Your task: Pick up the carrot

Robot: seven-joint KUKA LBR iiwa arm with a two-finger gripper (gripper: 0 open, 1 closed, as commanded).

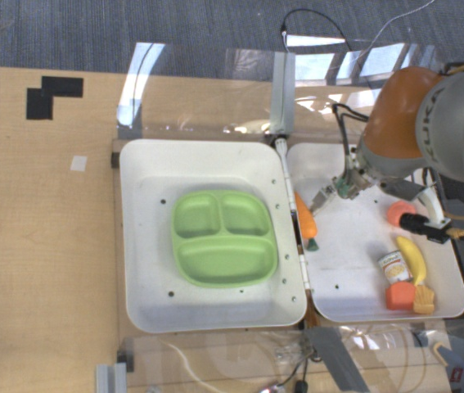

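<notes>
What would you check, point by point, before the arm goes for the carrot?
1. Carrot in plain sight: ok, it lies against the right bin's left wall.
2. Nothing lying on the carrot: ok.
3. Gripper near the carrot: ok, just up and to its right.
4. Carrot between the fingers: not ok, they are apart from it.
5. Room to close around it: cannot tell, the wall is tight beside it.
6. Other food out of the way: ok, the banana sits far right.
</notes>
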